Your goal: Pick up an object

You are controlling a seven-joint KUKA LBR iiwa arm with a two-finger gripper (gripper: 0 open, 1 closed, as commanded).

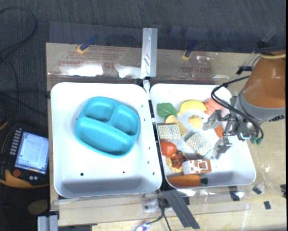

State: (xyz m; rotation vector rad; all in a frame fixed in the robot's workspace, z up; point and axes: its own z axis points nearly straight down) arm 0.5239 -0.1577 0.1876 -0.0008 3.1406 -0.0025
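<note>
The right bin holds several toy foods: a green leaf, a yellow banana, two patterned packets, a red tomato, a white and orange box and a carrot. My gripper hangs low over the bin's right half, just right of the patterned packet. Its two grey fingers stand apart, so it is open. A small orange-red piece shows in the gap near the upper finger; I cannot tell whether it touches.
The left bin holds a blue divided plate. A salmon-coloured piece lies near the right bin's far wall. The food is crowded into the right bin's left half. A handheld screen lies left of the bench.
</note>
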